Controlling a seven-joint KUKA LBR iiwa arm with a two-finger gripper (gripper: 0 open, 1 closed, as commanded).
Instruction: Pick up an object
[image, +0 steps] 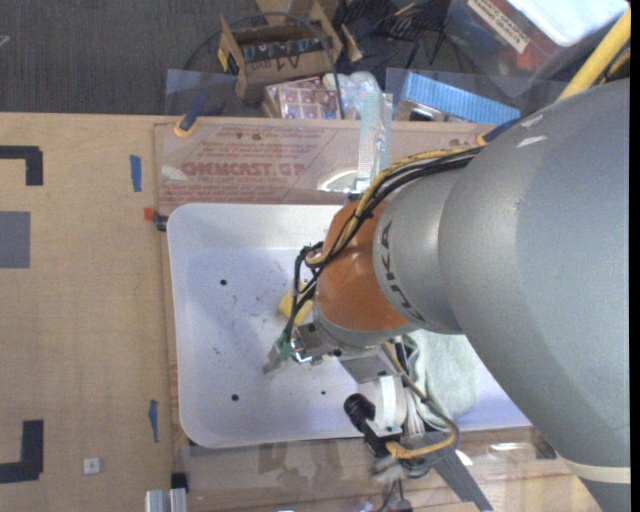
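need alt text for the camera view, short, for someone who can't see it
A large grey robot arm with an orange band reaches from the right down into a shallow white bin on a wooden bench. A pale cloth-like item lies under the arm, and clutter sits beyond the bench.

Small yellow object (288, 305) in the white bin (215, 330), partly hidden beside the arm's wrist.

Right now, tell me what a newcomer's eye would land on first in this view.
The grey arm dominates, filling the right side of the view, with its orange band hanging over the middle of the white bin. Below the band, the gripper reaches down toward the bin's floor, with a bit of yellow beside it. A pale green cloth shows under the arm at the bin's right.
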